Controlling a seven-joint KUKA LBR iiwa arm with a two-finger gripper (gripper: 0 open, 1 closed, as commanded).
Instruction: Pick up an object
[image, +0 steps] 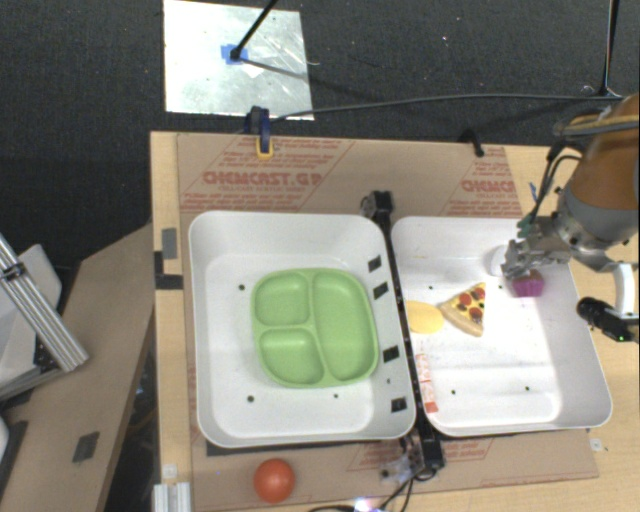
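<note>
A tan cardboard-covered worktop (330, 165) with red printed lettering fills the centre of the frame. Behind and around it, dark black fabric (80, 80) covers the upper area. A shiny silver sheet (240, 60) lies at the top centre. An aluminium rail (35, 310) slants in at the left edge.

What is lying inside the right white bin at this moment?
The right bin holds a pizza slice toy, a yellow flat piece beside it, and a purple object under the hand. The hand covers the purple object's top, so contact is unclear.
</note>
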